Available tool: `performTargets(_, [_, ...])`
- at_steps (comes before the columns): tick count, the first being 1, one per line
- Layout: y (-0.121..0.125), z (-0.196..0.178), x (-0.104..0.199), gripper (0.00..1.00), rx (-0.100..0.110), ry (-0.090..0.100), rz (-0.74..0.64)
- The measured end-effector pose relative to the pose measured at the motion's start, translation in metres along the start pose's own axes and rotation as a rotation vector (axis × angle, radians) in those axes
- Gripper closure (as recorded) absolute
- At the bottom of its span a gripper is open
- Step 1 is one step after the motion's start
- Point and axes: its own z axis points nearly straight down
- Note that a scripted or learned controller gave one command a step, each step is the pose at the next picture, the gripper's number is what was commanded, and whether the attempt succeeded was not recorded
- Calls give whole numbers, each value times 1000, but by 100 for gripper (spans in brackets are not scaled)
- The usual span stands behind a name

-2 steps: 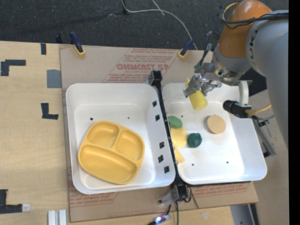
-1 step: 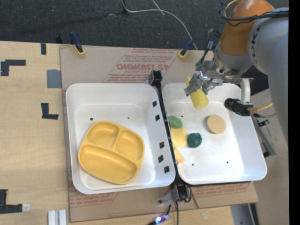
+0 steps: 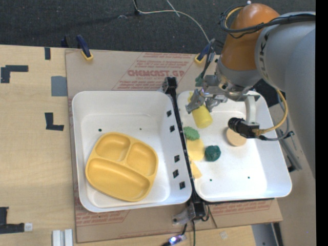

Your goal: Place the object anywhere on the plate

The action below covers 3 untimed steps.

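Brown cardboard (image 3: 154, 73) covers the bench beneath two white bins, with dark carpet (image 3: 102, 9) beyond the far edge. Much of the right bin's (image 3: 256, 186) far right corner is hidden behind the arm (image 3: 287, 50), whose grey body runs off the right side of the view. A tan disc-like item (image 3: 236, 137) is partly covered by a black part of the wrist assembly, and its identity is unclear. A pale yellow piece (image 3: 195, 150) against the divider is hard to name.

The arm reaches in from the right, its orange band high over the far part of the right bin, wrist pointing down and left.

The gripper (image 3: 204, 100) sits low over the far left of the right bin, at the top of a yellow cylinder (image 3: 203, 117); whether its fingers clasp the cylinder cannot be told. Two green lumps, one light (image 3: 191, 133) and one dark (image 3: 212, 152), lie nearer.

The yellow divided plate (image 3: 121, 165) rests in the left bin (image 3: 102, 104), well apart from the cylinder.
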Motion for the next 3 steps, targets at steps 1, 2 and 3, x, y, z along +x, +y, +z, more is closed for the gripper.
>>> performTargets(1, [-17,-5,58,100,0,0,-2])
performTargets(2, [-37,8,103,100,2,-2,0])
performTargets(3, [-52,-1,146,100,0,-1,-1])
